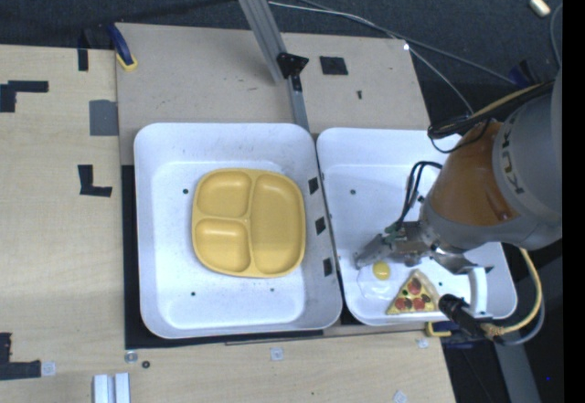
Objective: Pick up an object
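The gripper (377, 253) sits low inside the right bin (366, 164), near that bin's front left part. Its dark metal fingers point toward the left, and at this angle it is not possible to tell whether they are open or closed, nor whether anything is between them. Just below the fingertips lies a small round yellow and white piece (380, 271), like a toy fried egg; whether the fingers touch it cannot be made out. Beside that, toward the front right corner of the same bin, lies a toy pizza slice (414, 294), a tan triangle with red and dark dots on top.

Behind the gripper rises the robot arm (512, 182), with a wide orange band above the wrist and a grey body above that. On the grey body, partly cut off at the picture's edge, are dark letters that seem to read "KU". Thin black cables loop from the wrist.

The left bin (160, 209), touching the right one along its side, holds a yellow plate (249, 222) with three compartments, lying flat near the middle.

Both bins rest on a pale wooden bench (55, 237) marked with scraps of black tape. A grey metal bar (251, 4) slants in from the top.
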`<control>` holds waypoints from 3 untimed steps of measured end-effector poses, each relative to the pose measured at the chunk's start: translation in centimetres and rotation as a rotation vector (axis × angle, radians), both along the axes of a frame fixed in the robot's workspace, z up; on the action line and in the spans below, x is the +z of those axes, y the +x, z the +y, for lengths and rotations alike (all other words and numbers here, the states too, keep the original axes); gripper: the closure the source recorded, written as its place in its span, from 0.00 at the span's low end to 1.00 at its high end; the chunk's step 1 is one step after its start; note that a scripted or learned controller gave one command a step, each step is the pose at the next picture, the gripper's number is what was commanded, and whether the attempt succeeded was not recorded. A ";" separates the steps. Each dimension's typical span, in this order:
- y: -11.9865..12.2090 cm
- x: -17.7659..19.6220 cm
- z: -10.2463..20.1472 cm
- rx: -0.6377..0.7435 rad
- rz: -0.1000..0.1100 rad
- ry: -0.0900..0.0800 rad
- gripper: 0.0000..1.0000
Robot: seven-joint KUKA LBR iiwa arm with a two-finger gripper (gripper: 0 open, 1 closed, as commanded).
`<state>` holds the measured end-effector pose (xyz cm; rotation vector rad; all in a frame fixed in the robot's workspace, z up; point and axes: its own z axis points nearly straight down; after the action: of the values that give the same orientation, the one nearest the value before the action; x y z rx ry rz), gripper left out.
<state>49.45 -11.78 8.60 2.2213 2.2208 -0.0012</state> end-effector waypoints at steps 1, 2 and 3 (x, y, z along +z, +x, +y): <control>0.2 1.2 -0.1 -0.001 -0.006 -0.003 1.00; -0.1 5.4 -0.2 0.001 -0.001 0.001 1.00; -0.5 10.7 -1.2 0.000 -0.002 0.000 1.00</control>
<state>48.91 -12.95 19.25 2.2199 2.2202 0.0010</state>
